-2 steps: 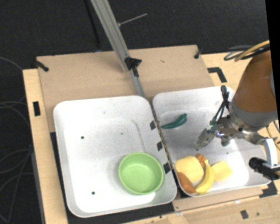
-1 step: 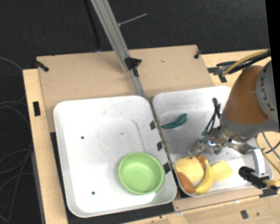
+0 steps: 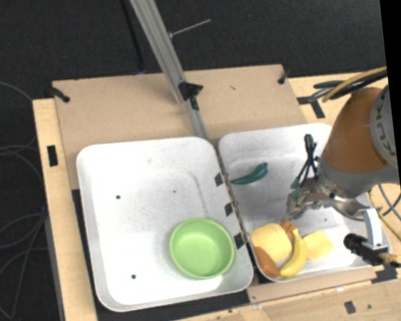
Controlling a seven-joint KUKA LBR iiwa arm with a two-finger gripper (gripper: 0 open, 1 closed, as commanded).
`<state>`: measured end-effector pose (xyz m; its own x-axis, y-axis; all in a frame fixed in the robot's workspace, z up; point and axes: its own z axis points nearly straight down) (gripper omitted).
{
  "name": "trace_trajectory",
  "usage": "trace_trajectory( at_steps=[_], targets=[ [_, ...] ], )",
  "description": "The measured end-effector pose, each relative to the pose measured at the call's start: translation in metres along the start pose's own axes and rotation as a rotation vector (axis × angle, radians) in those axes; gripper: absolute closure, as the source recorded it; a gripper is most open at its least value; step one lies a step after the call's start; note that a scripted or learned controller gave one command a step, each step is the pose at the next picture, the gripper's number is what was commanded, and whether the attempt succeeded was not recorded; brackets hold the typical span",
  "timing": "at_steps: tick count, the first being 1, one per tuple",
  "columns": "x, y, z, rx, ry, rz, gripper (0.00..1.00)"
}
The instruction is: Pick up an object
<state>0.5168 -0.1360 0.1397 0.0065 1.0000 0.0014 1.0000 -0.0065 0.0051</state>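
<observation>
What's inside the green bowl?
The bowl, in the left bin, shows just its plain green inside. Nothing sits in it and nothing covers it, so the whole inside is in sight.

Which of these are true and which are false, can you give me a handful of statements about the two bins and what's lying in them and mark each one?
1. The green bowl sits in the left bin. True.
2. The banana lies in the left bin. False: it lies in the right bin, at its near edge.
3. The teal object lies in the right bin. True.
4. The gripper is above the left bin. False: it is over the right bin, near the banana.
5. The green bowl lies upside down. False: its hollow faces up.
</observation>
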Motion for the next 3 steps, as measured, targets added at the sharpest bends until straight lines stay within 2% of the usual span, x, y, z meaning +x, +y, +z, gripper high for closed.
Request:
trace_trajectory(
  at_steps=[1,2,3],
  targets=[
    [0.002,0.004,-0.064,-0.003,-0.003,-0.010,1.00],
    [-0.001,0.013,-0.108,0.003,-0.003,-0.010,1.00],
    [-0.001,0.014,-0.135,0.004,-0.002,-0.011,1.00]
  ],
)
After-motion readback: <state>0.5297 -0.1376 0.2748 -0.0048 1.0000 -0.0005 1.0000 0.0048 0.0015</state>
